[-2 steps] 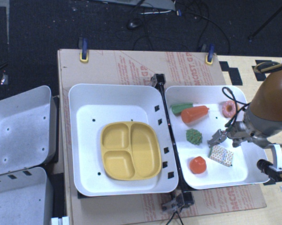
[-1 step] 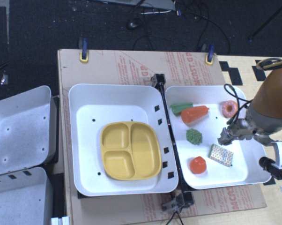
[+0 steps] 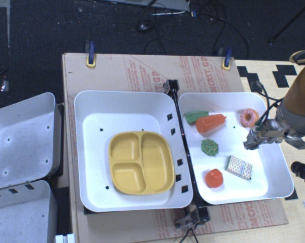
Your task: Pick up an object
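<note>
Bench front: the cardboard sheet [image 3: 233, 217] covering the bench is lying nearest the camera, its red printing showing but too small and turned to read.
Left bin: the left bin [image 3: 91, 110] is holding a yellow divided plate [image 3: 141, 162] with three compartments, sitting near its middle.
Right bin: the right bin [image 3: 274, 184] is holding five things, all apart from one another.
Red tomato toy: the red tomato toy [image 3: 214, 178] is sitting toward the front.
Patterned packet: the patterned packet [image 3: 239, 167] is lying just right of it, its print not legible.
Broccoli toy: the green broccoli toy [image 3: 210, 147] is resting mid-bin.
Carrot toy: the orange carrot toy [image 3: 208, 121], with green leaves pointing left, is lying at the back.
Doughnut toy: the pink doughnut toy [image 3: 249, 117] is lying at the back right.
Arm: the arm [image 3: 298, 108] is reaching in from the right over the right bin's edge.
Gripper: the gripper [image 3: 254, 139] is hanging between the doughnut toy and the patterned packet, holding nothing visible; whether its fingers are apart or together is impossible to tell.
Clamps: two blue-and-yellow clamps [image 3: 90, 54] are gripping the bench's far edge.
</note>
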Controlling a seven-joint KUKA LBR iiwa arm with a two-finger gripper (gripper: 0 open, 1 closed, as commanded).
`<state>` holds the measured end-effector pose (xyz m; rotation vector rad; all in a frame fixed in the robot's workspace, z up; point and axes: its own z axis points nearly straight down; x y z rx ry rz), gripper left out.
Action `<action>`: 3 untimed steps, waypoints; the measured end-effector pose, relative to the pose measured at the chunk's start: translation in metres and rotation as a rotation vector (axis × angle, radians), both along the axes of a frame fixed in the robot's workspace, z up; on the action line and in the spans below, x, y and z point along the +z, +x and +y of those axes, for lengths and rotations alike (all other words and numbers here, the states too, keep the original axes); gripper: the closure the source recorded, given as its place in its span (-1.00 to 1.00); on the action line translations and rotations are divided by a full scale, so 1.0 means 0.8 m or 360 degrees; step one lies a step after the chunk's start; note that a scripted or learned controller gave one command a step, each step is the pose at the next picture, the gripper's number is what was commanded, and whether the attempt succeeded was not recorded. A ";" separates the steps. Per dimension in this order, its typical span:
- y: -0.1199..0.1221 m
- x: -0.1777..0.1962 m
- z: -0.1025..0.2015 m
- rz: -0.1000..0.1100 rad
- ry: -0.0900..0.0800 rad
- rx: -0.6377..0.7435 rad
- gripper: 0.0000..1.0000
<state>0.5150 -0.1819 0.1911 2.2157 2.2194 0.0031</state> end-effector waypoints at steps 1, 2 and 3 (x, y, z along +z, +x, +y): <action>0.002 0.047 0.000 0.0000 0.0000 0.0002 1.00; 0.010 0.057 0.076 0.0005 0.0007 0.0010 1.00; 0.017 0.043 0.143 0.0010 0.0007 0.0010 1.00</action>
